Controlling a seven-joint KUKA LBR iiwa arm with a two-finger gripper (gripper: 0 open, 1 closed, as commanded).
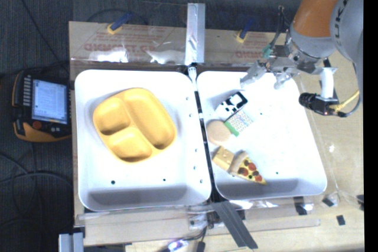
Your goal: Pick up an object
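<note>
Arm [331, 3] enters from the right edge, grey body with the orange band up top, wrist hanging over the far right corner of the right bin [295, 144]. Hand [264, 72] sits at the back rim of that bin, fingers splayed apart with nothing between them, so open and not gripping. A small black cylindrical part [316, 102] sticks out below the wrist on the right side, over the bin's right rim.

Right bin holds four things, all clustered toward its left wall:
- black-and-white item [232, 102], nearest the hand but apart from it, lying flat
- white card with a green edge and fine print [239, 122], just beside the black-and-white item, on its near side, tilted
- round tan piece [218, 131], touching or nearly touching the card's left end; cannot tell which
- toy pizza slice [239, 166] with red dots on top, nearest the camera, crust end toward the bin's divider side, tip pointing right

Rest of the right bin floor is bare white.

Left bin [94, 186] holds one yellow compartment tray [134, 124], sitting roughly centre, rotated at a slant, three sections visible.

Worktop [142, 38] behind the bins is brown board with clear plastic sheeting and two yellow-blue clamps [119, 23]. Metal rail [195, 32] runs back from between the bins. Orange-cased pendant with lit screen [44, 104] lies on the dark floor left of the worktop.
</note>
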